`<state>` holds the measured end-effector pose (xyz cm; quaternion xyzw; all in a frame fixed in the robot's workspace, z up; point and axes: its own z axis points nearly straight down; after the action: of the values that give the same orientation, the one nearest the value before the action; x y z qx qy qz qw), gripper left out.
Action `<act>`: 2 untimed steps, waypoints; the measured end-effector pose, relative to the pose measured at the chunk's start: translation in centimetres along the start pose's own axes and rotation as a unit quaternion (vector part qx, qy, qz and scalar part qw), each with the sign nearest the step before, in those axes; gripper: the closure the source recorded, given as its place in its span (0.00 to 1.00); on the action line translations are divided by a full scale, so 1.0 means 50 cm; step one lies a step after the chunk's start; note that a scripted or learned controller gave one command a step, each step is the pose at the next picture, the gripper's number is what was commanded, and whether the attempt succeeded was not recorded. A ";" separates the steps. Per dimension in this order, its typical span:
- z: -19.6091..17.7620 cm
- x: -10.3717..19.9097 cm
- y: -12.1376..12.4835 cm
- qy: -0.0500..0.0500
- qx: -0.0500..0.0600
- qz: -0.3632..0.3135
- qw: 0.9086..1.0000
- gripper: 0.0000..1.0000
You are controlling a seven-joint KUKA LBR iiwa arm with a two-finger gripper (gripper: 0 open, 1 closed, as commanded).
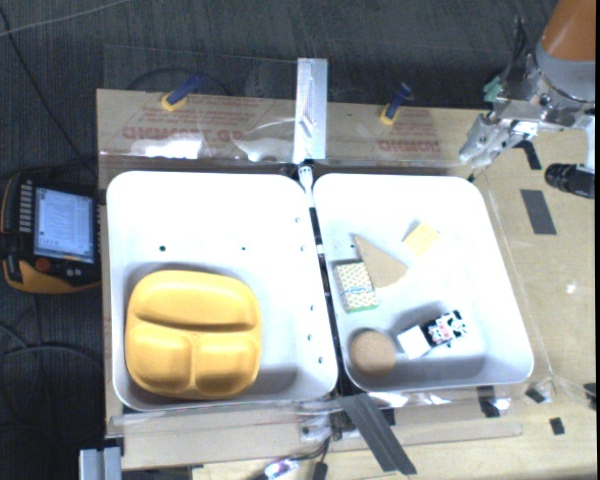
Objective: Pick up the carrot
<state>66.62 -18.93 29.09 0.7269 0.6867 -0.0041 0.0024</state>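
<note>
Dark carpet and loose cables surround the table (570, 298), whose two white bins sit side by side. The hand (488, 138) hangs above the table's far right corner, outside and behind the right bin (450, 278). It carries nothing, and I cannot tell how far open it is from this angle.

Nearest it, inside that bin, lies a small yellow block (420, 236). Just beside the block is a tapered tan piece lying flat, which I take to be the carrot (380, 261), though the match is uncertain. Its wide end touches a patterned card (356, 286). Nearer the front wall are a brown round lump (372, 350) and a white-and-black toy (435, 333). The left bin (210, 218) holds a big yellow loaf shape (192, 333).

The step in hand is the approach. To do it well, the hand should travel over the bin wall first and then descend straight down. It should close across the piece's narrow width, on the half away from the card. Since the piece lies flat, the grip must start very close to the bin floor.
</note>
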 end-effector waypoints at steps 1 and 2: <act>0.000 0.000 0.000 0.000 0.000 0.000 1.000 0.00; -0.287 -0.061 0.008 0.003 -0.001 0.036 0.999 0.00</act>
<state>66.90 -21.89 43.47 0.7515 0.6598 -0.0011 0.0016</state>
